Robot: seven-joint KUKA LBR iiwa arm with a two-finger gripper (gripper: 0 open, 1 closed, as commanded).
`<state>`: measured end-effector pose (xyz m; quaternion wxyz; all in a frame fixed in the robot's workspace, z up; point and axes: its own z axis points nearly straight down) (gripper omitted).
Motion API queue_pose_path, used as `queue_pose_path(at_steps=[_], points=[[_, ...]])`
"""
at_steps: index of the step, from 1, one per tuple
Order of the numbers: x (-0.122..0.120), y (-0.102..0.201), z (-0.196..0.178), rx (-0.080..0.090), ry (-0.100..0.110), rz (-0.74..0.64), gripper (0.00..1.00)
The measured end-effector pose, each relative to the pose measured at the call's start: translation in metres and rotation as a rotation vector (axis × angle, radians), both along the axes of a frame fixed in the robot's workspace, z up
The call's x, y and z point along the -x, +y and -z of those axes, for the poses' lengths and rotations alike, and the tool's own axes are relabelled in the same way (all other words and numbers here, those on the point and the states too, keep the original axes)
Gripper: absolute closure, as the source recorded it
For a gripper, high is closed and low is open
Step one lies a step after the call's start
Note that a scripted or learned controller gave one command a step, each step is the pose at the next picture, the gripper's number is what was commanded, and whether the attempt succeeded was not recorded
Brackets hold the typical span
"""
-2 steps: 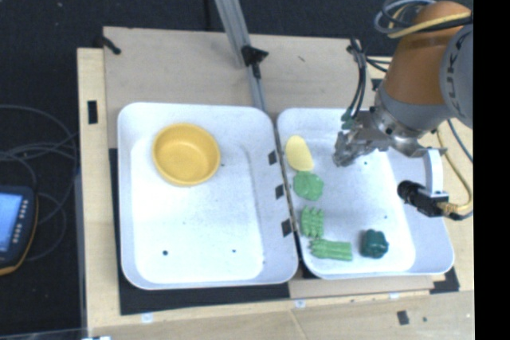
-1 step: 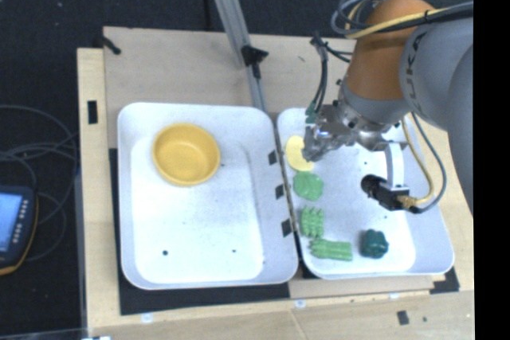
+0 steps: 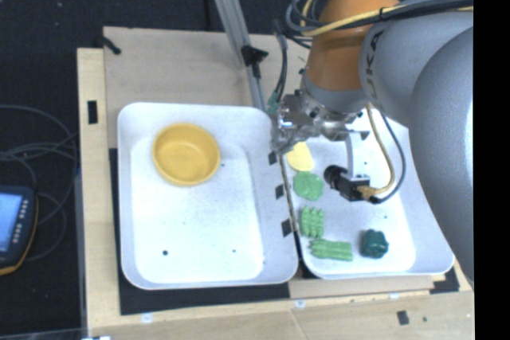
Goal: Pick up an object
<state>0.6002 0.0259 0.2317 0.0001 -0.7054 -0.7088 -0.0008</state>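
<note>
Your pincer [image 3: 292, 141] hangs right over the pale yellow piece [image 3: 300, 158] in the right bin [image 3: 398, 267]; you cannot tell its state. Green pieces [image 3: 308, 187] lie just below.

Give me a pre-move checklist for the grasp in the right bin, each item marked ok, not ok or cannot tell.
1. Gripper sits above the right bin: ok.
2. Yellow piece lies just below the gripper: ok.
3. Something between the fingers: cannot tell.
4. Green round piece lies apart from the yellow piece: not ok, they nearly touch.
5. Yellow bowl is out of the way in the left bin: ok.
</note>
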Motion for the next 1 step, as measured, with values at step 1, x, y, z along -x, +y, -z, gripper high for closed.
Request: queue_pose_path(at_steps=[1], points=[[-0.0140, 0.0483, 0.0071, 0.000, 0.001, 0.002, 1.00]])
